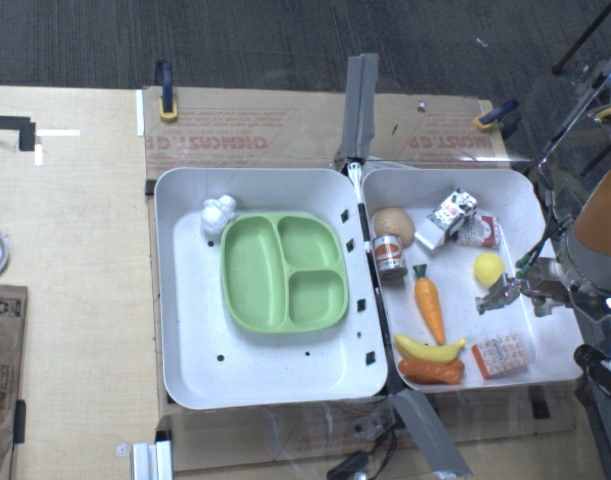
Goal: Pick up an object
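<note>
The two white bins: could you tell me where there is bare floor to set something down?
Left bin: a bare strip along the near wall below the green divided plate, and a narrower one along its left wall. Right bin: crowded; small gaps only between carrot and lemon, near the gripper.

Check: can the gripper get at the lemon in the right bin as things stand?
Probably yes. The gripper sits just below the lemon, with bare bin floor between them. The carrot lies apart to the left, and the packet lies above the lemon. Nothing rests on top of the lemon.
</note>
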You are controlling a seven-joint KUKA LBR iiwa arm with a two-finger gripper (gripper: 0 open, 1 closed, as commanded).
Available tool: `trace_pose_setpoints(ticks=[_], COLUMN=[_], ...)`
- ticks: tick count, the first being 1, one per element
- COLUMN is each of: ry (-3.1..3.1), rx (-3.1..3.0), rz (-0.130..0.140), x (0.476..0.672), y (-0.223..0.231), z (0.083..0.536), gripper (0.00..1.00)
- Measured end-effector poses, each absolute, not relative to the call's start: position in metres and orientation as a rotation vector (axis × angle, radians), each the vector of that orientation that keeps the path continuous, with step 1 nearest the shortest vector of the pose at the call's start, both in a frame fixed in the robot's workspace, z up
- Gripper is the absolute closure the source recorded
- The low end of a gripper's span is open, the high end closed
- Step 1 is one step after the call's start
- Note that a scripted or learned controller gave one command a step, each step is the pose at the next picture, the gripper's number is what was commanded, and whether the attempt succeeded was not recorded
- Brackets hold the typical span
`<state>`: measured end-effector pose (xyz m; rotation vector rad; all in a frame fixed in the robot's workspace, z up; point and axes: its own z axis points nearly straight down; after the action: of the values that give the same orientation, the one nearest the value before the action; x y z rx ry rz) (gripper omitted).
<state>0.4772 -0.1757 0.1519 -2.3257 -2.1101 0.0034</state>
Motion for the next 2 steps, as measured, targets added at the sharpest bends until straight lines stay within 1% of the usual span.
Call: trace_pose_setpoints(ticks=[1,2], ry=[-2.313,-2.592], rx=[-2.127,-1.751], rz=[0.002,0.017], x=[0.556,0.655], y=[-0.161,-0.142], z=[0.091,0.093], gripper=[0.0,0.0])
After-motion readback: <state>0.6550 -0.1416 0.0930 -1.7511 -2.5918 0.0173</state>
